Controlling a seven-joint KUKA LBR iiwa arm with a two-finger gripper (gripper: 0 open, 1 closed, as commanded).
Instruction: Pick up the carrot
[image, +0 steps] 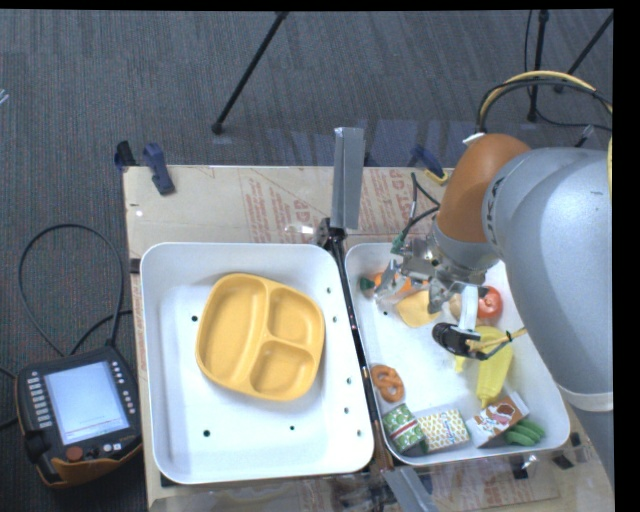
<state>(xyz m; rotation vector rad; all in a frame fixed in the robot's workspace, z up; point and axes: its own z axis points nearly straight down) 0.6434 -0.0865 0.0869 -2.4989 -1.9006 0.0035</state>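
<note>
Scene: a grey KUKA arm with an orange band (480, 190) reaches over the right-hand shallow white bin (440, 385), beside the left-hand white bin (170, 420) that carries a yellow three-compartment plastic plate (262, 336)
Carrot: a small orange toy carrot with a green top (378, 282) appears to lie near the right bin's far-left corner, partly screened by the tool, so its outline is uncertain
Gripper: the two-finger gripper (418, 280) hangs just beside that carrot, above a pale yellow cheese-like wedge (415, 310); whether it is spread or closed cannot be told
Neighbours: a red tomato (489, 303) towards the bin's right edge, a brown pretzel (387, 381) by its left edge, a yellow corn cob (494, 372)
Handling: likely light, rigid, smooth plastic, apt to slip or roll
Hold: across the thicker orange body, not the green top
</note>
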